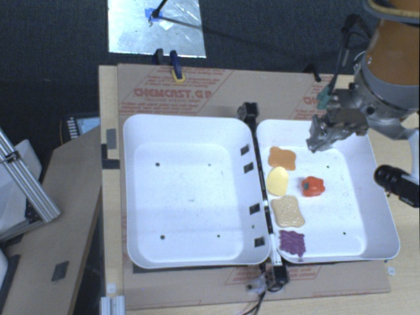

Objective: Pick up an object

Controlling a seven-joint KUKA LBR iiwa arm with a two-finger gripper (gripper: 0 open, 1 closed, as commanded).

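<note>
Counter: pale wood-grain top, with a tan cardboard sheet printed in red lettering laid across it under both bins. Dark carpeted floor lies beyond the counter's far edge; a crinkled silver foil square sits on that floor near the top of the view. An aluminium extrusion leans in at the left edge.

Left bin: shallow, glossy white plastic, rounded corners, a few small dark dots on its base. Right bin: same make, joined to the left one along a black clipped seam.

Contents of the right bin, all along its left side near the seam, front to back: a purple bumpy piece at the near-left corner; a beige speckled slab beyond it; a smooth pale-yellow oval; a flat orange piece. A red, glossy, pepper-shaped item lies just right of the yellow oval, apart from it.

Gripper: grey metal, hanging over the right bin's far edge, right of the orange piece. Nothing is seen between its fingers; whether they are apart or together cannot be told.
</note>
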